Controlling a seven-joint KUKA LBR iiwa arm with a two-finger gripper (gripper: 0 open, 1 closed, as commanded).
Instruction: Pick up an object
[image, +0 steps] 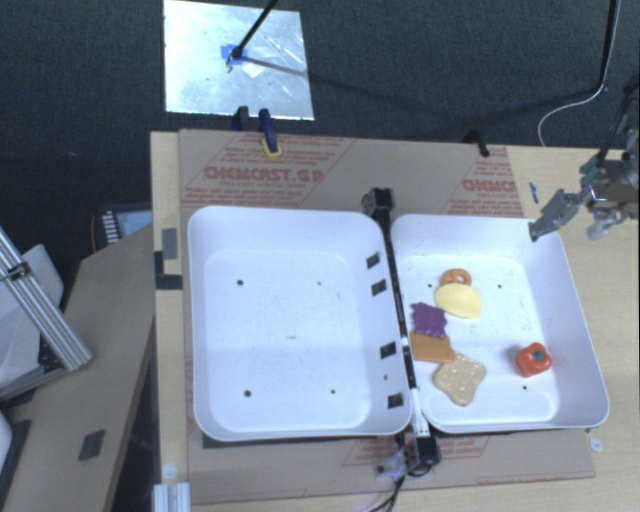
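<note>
Spanning the tabletop (470, 175), two shallow white bins lie side by side. The left bin (285, 320) is the larger in view; the right bin (560, 300) carries every small item. At the right bin's far right corner the pincer (575, 212) hangs with its two fingers spread apart and nothing between them. Inside the right bin, near the divider, lie a tan bread slice (459, 380), a yellow piece (459, 301), an orange wedge (432, 348), a purple piece (428, 319) and a small pretzel (455, 277). A red tomato (533, 359) sits apart, toward the bin's right wall.
</note>
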